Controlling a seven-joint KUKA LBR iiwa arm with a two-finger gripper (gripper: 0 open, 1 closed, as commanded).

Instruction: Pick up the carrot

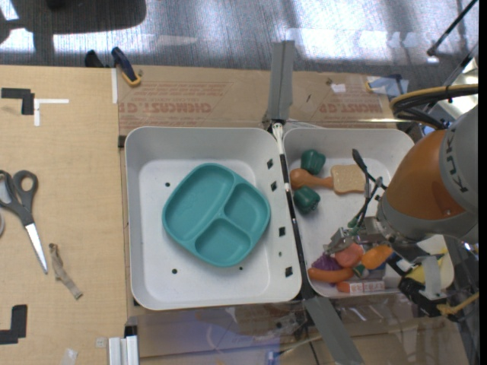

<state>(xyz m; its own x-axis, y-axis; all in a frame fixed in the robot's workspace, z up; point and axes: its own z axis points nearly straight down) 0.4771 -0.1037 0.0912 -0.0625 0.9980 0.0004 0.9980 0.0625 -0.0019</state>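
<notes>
The carrot (329, 275) is an orange tapered piece lying flat near the front edge of the right bin (396, 139), just below a purple bunch of grapes (326, 262). My gripper (348, 241) hangs low over the pile at the bin's front, slightly above and to the right of the carrot and close over a reddish piece (350, 255). Nothing is visibly held. The arm's orange band (423, 181) covers the bin's right side.
The left bin (144, 204) holds a teal divided plate (218, 214). In the right bin lie two green pieces (307, 198), a drumstick (308, 179), a slice of bread (348, 179), an orange piece (377, 257) and a red box (365, 286). Scissors (27, 211) rest on the bench at left.
</notes>
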